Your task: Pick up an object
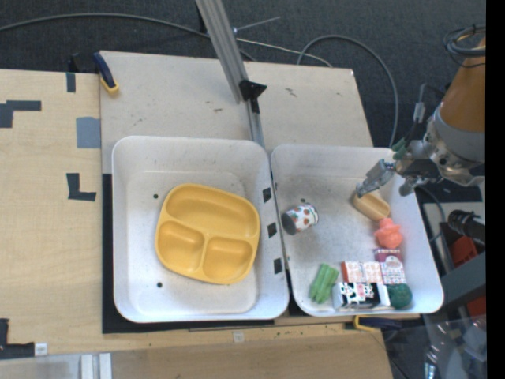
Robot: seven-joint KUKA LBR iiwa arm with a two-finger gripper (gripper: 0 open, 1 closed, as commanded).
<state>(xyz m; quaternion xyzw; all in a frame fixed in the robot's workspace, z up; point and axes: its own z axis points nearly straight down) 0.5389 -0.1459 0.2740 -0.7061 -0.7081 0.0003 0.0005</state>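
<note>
My gripper (388, 186) hangs over the right bin's (331, 172) upper right part, open, with nothing between its fingers. Its left finger (369, 183) slants down toward a tan bread-like piece (372, 205) just below it; whether they touch I cannot tell. An orange-pink lump (387, 234) lies a little nearer the front. A small white cup with red marks (300, 217) lies near the bin's left wall. Along the front wall sit a green piece (323, 283), small printed cartons (372, 272), a black-and-white carton (359, 294) and a dark green ball (400, 295).
The left bin (134, 180) holds a yellow divided plate (207, 233). A grey metal bar (225, 42) slants down from the top to the bins' shared wall. Cables lie on the dark floor behind the bench. Red and black gear stands right of the bin.
</note>
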